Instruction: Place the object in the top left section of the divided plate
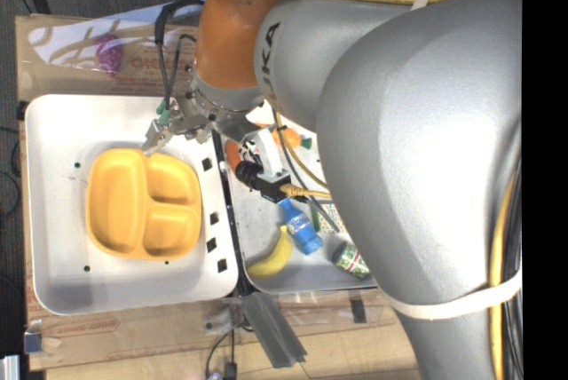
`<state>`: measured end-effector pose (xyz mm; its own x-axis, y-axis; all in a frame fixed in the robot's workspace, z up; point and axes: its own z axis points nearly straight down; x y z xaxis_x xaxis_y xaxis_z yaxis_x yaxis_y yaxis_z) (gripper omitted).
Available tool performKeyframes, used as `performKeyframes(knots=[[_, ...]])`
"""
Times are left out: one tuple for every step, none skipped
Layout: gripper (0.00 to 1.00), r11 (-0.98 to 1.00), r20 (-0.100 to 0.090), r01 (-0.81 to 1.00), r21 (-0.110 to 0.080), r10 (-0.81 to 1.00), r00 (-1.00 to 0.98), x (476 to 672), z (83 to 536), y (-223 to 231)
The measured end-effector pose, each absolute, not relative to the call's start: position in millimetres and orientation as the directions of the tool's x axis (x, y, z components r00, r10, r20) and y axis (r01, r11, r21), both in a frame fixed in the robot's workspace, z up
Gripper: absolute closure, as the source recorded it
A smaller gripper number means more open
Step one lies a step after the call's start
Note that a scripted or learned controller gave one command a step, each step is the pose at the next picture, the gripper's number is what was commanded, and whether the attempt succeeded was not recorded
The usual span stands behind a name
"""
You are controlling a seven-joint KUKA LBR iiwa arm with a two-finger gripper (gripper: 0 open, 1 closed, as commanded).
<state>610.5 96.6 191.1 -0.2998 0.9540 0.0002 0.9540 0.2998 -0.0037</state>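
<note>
Two white bins (53,281), one yellow divided plate (142,202) (three sections), one banana (273,256), one blue bottle (300,227).

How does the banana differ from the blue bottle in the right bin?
The banana is yellow and curved; the bottle is blue and straight-sided. The banana lies along the bin's near edge, while the bottle sits farther in, angled, partly under the arm. The banana looks a little longer. Both lie flat in the right bin, apart from the plate.

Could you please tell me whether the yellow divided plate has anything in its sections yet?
Empty: all three sections of the yellow divided plate show bare yellow. The gripper hovers at its upper edge.
</note>
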Motion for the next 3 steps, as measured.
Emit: performKeyframes(knots=[[0.00, 0.300, 0.000, 0.954, -0.004, 0.954, -0.300, 610.5, 191.1, 96.6], [0.00, 0.300, 0.000, 0.954, -0.004, 0.954, -0.300, 610.5, 191.1, 96.6], [0.00, 0.300, 0.000, 0.954, -0.004, 0.954, -0.300, 610.5, 191.1, 96.6]])
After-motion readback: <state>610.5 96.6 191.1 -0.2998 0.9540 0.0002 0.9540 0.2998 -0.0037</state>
